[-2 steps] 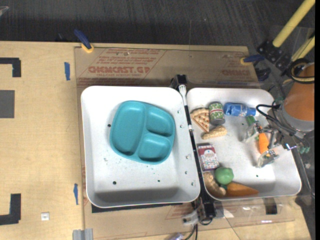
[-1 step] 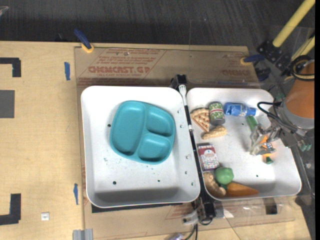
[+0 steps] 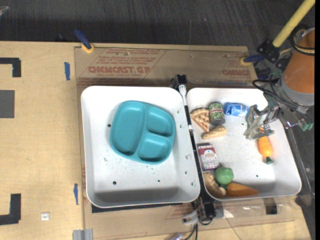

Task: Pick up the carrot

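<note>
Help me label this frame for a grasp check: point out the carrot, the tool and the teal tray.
carrot [image 3: 265, 148]: camera view, middle of its orange body, right bin.
tool [image 3: 255, 125]: camera view, midway between its fingertips, just above the carrot.
teal tray [image 3: 142, 130]: camera view, central divider ridge, left bin.

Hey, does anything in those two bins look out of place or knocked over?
Nothing looks spilled or broken. The teal divided plate sits at a slant in the left bin. In the right bin, a small red packet lies flat, and the toy food crowds the left side and front edge. The pincer is just above an orange carrot.
</note>
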`<state>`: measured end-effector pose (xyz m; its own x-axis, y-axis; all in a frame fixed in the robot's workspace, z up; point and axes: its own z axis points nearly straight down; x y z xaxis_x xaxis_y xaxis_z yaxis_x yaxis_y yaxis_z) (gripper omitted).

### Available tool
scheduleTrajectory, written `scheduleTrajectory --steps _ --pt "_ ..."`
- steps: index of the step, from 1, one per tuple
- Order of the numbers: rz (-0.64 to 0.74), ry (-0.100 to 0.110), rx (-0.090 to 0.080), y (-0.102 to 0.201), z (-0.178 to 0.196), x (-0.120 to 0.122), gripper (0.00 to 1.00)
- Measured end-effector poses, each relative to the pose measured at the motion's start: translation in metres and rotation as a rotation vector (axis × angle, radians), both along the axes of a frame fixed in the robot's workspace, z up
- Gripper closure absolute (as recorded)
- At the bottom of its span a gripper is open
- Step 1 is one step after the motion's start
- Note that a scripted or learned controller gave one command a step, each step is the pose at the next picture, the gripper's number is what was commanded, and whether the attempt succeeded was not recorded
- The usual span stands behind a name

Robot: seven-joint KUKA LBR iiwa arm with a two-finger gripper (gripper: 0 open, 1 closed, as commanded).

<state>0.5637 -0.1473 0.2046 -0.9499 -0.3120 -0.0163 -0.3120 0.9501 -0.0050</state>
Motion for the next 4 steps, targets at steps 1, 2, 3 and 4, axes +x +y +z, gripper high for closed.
scheduleTrajectory --steps 1,2,3,4 --pt "-0.003 0.008 0.001 -0.001 -0.004 -0.002 0.00" --pt "-0.061 0.003 -0.001 -0.039 -0.106 -0.005 0.00" --pt "-0.061 -0.001 0.001 -0.037 -0.097 -0.004 1.00" --pt "-0.060 -0.011 0.001 -0.036 -0.086 -0.001 1.00"
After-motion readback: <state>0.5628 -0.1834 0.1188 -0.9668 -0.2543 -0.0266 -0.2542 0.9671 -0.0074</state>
